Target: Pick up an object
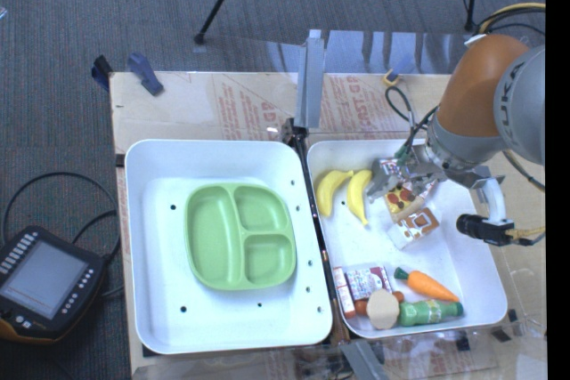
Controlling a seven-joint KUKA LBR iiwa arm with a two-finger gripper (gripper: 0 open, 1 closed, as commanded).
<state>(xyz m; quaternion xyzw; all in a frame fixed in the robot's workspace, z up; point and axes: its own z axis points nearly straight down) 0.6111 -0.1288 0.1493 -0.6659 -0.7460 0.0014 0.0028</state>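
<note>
In the camera view, two shallow white bins stand side by side on a brown cardboard-covered bench [232,107]. The left bin [151,191] has smooth plastic walls with rounded corners. A light green plate [240,236] with three compartments lies in its middle, with open white floor on every side of it, most on the left.

The right bin [463,258] is more crowded. Two yellow bananas [346,191], curved and smooth, lie near its left wall in the upper part. A small flat carton [414,225] with a printed picture lies near the middle, tilted. Along the lower edge are a red and white box [361,285], a pale round slice [383,309], an orange carrot [427,285] with a green end, and a green bottle [430,312] lying on its side, just beside the slice. The floor between the carton and this lower row is free, and the lower right corner also.

The arm [494,98], grey with a smooth orange rounded part, comes in from the right over the upper part of the right bin. Its gripper [405,182] is low in the bin, just right of the bananas and touching or just above the upper end of the carton. I cannot tell how the tool stands, or if it grips something; colourful packaging is right at its tip.
</note>
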